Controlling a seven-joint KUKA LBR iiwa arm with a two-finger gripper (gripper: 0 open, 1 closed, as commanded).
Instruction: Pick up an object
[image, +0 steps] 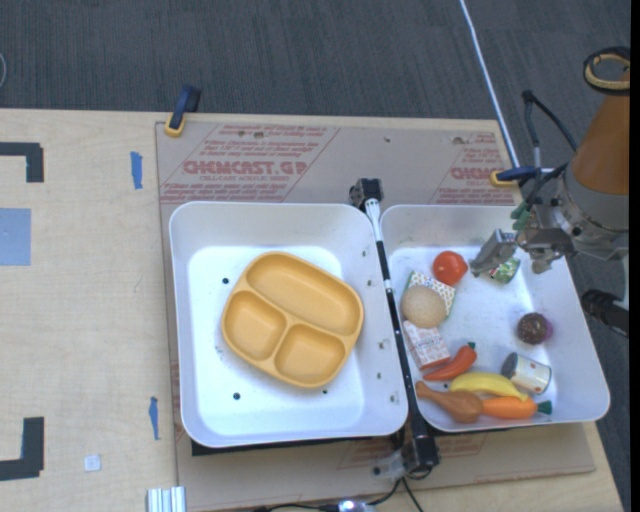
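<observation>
We see gripper low at right bin's far rim, over small green item; grip state unreadable. Risks we note: snagging rim, pinching nothing, nudging tomato.

My bins: white plastic, smooth, faint sheen
My surface: pale wood-look board, matt
Sheet under my bins: brown paper-like, red print, matt
Divided plate: yellow plastic, smooth, satin
Tomato: glossy red plastic
Banana: shiny yellow plastic
My tool: dull grey metal
</observation>
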